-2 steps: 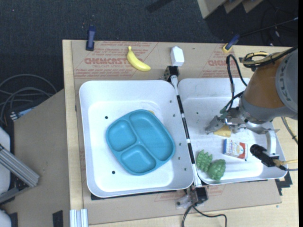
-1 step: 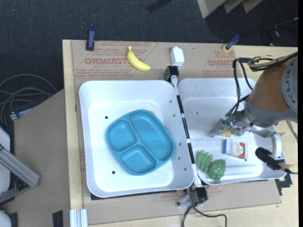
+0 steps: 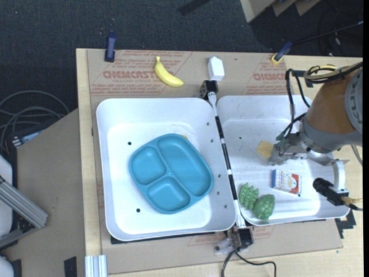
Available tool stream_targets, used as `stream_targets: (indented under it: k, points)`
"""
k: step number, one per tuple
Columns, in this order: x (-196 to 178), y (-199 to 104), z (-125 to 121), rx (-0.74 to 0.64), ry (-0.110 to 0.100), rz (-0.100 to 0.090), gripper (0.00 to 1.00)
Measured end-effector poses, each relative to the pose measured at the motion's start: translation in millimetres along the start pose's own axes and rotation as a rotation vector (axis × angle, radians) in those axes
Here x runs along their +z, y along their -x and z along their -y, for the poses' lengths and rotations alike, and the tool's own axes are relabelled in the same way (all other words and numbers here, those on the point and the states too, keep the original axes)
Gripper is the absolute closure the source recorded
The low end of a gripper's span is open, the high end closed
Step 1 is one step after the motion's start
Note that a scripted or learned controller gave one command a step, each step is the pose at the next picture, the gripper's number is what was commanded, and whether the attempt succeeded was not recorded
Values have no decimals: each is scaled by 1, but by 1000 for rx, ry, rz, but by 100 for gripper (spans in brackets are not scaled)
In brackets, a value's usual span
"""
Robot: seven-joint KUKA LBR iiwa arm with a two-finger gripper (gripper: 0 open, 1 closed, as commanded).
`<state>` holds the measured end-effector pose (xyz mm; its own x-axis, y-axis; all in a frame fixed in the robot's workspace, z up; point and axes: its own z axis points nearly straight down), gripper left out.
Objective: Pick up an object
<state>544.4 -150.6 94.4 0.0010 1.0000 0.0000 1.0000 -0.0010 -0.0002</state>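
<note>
My gripper [image 3: 284, 157] reaches into the right bin [image 3: 242, 111] from the right, its fingers pointing down near the bin floor. A pale yellow block [image 3: 264, 150] lies just left of the fingertips. A small white, blue and red box [image 3: 286, 182] lies flat just below the gripper. Two green knobbly objects [image 3: 256, 201] sit at the bin's front left. Nothing shows between the fingers.
The left bin [image 3: 109, 120] holds a blue divided plate [image 3: 169, 172]. A yellow banana [image 3: 167, 74] lies on the bench behind the bins, beside a white clip [image 3: 216, 68]. Cables loop over the arm at the right.
</note>
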Motion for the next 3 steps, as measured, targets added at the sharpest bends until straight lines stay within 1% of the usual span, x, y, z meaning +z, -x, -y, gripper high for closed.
stream_targets:
  k: [1,2,3]
  points:
    - [-70,5,28,0,2,1,100]
    - [-70,5,28,0,1,1,0]
    - [3,-14,27,-1,1,0,0]
